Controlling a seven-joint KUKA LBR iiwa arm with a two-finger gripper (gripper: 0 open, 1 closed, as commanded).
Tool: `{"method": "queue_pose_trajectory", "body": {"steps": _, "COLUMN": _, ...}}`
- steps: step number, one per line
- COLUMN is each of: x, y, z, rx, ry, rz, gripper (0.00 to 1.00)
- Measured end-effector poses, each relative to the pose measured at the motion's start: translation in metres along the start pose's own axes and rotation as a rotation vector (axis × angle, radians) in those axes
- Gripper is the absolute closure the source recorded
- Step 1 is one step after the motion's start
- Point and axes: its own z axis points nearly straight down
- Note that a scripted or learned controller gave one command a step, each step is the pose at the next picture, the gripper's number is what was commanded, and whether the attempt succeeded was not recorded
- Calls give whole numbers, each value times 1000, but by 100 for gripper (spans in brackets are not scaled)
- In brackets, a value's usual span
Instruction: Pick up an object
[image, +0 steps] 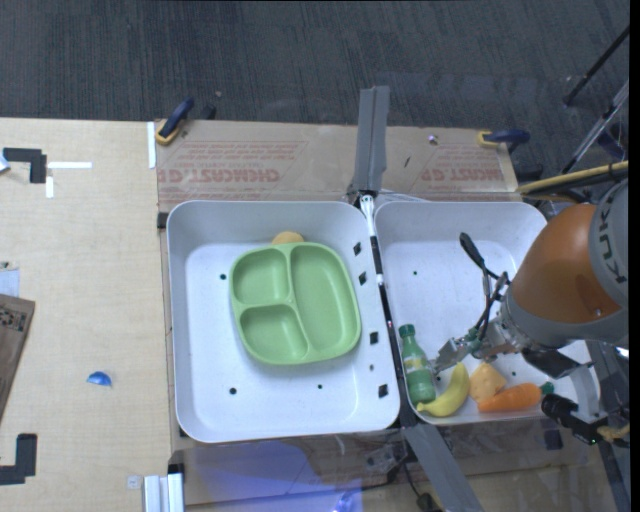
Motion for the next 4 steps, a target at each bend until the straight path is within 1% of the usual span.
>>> {"method": "queue_pose_trajectory", "body": {"steps": 1, "x": 0, "y": 0, "z": -8, "rx": 1, "ry": 2, "rz": 1, "gripper": 100}}
{"method": "queue_pose_trajectory", "body": {"steps": 2, "x": -1, "y": 0, "z": -17, "rx": 2, "ry": 1, "rz": 4, "gripper": 100}}
{"method": "queue_pose_trajectory", "body": {"steps": 3, "x": 0, "y": 0, "z": -17, "rx": 2, "ry": 1, "rz": 4, "gripper": 0}}
{"method": "queue_pose_trajectory", "body": {"steps": 4, "x": -23, "y": 1, "z": -152, "rx": 0, "ry": 2, "rz": -53, "gripper": 0}}
